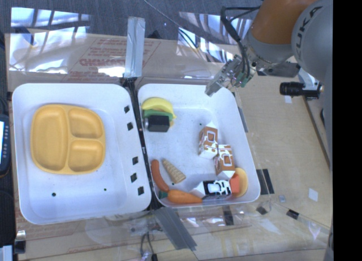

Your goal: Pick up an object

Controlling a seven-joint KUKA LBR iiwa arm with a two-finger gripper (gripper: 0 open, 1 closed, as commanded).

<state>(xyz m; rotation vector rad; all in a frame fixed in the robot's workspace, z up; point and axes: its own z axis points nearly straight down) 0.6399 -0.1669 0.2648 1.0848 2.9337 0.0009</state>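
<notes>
The pincer [218, 86] hangs over the right bin's [189, 93] far rim; whether it is clenched, I cannot tell. Below-left of it lies a yellow banana [158, 106] touching a black block [158, 123]. Two milk cartons [216, 149] sit below it.

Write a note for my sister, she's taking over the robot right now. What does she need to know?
Gripper: above the right bin's far rim, holding nothing.
Right bin: banana, black block, two milk cartons, ice cream cone, sausage, carrot, peach, black-and-white box.
Left bin: yellow divided plate.
Done: nothing picked yet.
Left: choose an object, descend, grasp, lift.
</notes>
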